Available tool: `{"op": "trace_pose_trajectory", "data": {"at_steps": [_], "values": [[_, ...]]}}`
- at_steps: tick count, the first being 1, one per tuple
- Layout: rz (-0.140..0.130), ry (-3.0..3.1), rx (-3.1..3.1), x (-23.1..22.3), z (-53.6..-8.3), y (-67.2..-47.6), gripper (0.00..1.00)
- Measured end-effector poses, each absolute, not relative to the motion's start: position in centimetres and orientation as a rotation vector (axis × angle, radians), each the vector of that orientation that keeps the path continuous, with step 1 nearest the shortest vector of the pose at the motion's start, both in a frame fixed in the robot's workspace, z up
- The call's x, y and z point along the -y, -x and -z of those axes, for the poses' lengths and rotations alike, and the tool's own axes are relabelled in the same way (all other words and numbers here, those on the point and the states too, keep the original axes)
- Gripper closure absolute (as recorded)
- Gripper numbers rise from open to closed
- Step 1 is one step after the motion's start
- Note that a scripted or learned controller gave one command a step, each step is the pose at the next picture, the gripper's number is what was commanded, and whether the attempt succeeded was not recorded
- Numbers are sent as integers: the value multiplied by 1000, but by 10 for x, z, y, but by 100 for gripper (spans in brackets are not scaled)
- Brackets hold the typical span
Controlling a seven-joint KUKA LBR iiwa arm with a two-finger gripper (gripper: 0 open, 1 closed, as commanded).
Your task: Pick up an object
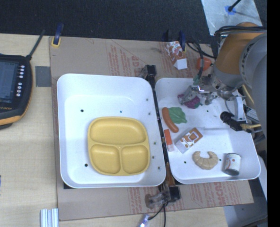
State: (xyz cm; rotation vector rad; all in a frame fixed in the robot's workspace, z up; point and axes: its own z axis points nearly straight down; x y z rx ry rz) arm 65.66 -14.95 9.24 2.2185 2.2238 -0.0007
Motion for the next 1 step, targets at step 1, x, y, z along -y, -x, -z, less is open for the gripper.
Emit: {"op": "trace_pose_trajectory", "data": {"at_steps": [1], "values": [[5, -2217, -2228, 150, -103, -656, 100]]}}
